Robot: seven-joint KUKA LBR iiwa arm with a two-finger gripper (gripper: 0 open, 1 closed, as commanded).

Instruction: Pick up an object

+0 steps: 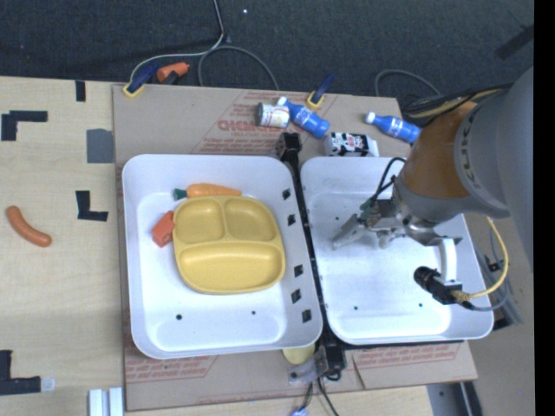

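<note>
Your gripper (368,230) hangs spread wide and holding nothing, low over the right bin (390,319). The nearest objects, a yellow tray (229,243) and carrot (213,191), lie well left; closing here would likely grasp air.

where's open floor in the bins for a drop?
Right bin: bare white floor along its front, below the claw and left of the black fitting with its yellow cable. Left bin: a free strip along the front, below the yellow divided tray. Crowded: the tray's left edge, where the carrot and an orange piece sit.
</note>
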